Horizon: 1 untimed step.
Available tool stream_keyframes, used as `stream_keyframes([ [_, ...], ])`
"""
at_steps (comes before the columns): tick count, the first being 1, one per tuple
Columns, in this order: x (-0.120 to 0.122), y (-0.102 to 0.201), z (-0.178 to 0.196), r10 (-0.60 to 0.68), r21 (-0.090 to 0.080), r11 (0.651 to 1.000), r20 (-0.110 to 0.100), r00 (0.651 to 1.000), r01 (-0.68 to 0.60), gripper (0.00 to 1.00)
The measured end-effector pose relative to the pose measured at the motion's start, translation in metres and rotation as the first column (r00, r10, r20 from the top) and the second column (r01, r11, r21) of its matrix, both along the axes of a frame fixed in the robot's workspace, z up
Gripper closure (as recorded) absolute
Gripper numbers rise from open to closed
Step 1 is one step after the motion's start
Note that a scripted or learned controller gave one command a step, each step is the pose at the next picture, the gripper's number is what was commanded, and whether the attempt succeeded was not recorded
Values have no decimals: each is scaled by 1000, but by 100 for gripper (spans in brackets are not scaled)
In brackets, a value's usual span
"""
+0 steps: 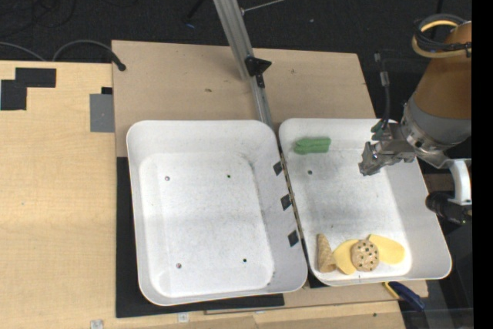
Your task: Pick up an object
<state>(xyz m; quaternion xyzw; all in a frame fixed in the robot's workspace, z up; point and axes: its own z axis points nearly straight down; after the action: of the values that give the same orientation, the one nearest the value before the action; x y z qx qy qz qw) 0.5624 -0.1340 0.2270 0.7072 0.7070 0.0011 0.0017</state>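
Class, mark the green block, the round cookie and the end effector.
green block (312,145), camera view, middle of its top face
round cookie (364,254), camera view, centre of its speckled face
end effector (373,162), camera view, at its tips

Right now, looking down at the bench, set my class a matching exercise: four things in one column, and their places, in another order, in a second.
Things:
1. green object
2. yellow piece
3. gripper
4. metal rail

Places:
A. near end of the right bin
B. leaning up from behind the two bins
C. far end of the right bin
D. above the right bin's right side

Pairs: 1-C, 2-A, 3-D, 4-B
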Motion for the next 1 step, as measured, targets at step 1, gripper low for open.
stream_keyframes([
  [1,0,-1,18,1,1,1000,-4,1000,-1,100],
])
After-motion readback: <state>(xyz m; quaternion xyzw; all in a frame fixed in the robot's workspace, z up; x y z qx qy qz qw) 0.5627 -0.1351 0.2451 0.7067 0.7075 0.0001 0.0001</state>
